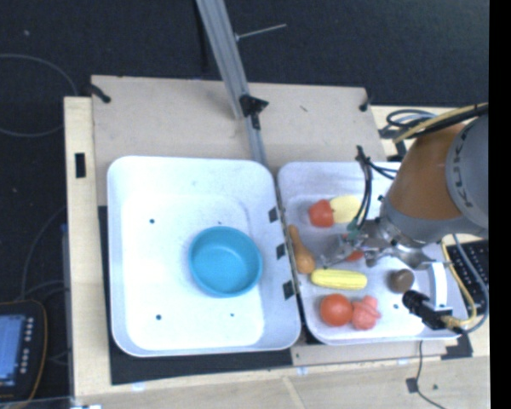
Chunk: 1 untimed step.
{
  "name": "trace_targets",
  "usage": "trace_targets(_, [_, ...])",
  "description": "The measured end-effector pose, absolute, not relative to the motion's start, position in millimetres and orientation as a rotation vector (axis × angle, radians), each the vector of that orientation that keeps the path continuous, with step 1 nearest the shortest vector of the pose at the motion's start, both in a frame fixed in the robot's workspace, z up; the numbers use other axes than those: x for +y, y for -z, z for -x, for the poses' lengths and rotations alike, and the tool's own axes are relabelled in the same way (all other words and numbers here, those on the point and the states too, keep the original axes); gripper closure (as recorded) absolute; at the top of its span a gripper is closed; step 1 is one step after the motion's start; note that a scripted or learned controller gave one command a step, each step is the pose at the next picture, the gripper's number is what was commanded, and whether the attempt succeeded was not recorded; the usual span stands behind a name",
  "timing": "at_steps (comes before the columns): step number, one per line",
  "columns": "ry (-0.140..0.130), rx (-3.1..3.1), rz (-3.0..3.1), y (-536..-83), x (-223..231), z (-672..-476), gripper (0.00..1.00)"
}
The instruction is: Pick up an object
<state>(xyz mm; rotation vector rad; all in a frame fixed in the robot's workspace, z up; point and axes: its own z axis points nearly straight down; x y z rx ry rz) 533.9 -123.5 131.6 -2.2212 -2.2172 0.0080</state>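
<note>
The right bin (pixel 324 181) holds several food toys. A yellow corn cob (pixel 339 279) lies in its middle, with a red tomato (pixel 335 310) and a pink lumpy piece (pixel 366 313) in front of it. A small red piece (pixel 321 213) and a pale yellow piece (pixel 347 207) sit farther back. An orange-brown stick (pixel 300 251) lies along the bin's left wall, and a brown round piece (pixel 399 279) sits to the right. My gripper (pixel 356 252) hangs low in the bin just behind the corn cob.
The left bin (pixel 145 186) holds a blue bowl (pixel 226 261) near its middle. A grey metal pole (pixel 226 54) slants up from between the bins. A small screen (pixel 8 348) sits off the bench at the lower left.
</note>
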Motion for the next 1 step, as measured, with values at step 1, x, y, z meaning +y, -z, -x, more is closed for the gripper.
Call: trace_targets(1, [0.007, -2.211, 2.232, -146.5, -122.6, -536.8, 1.00])
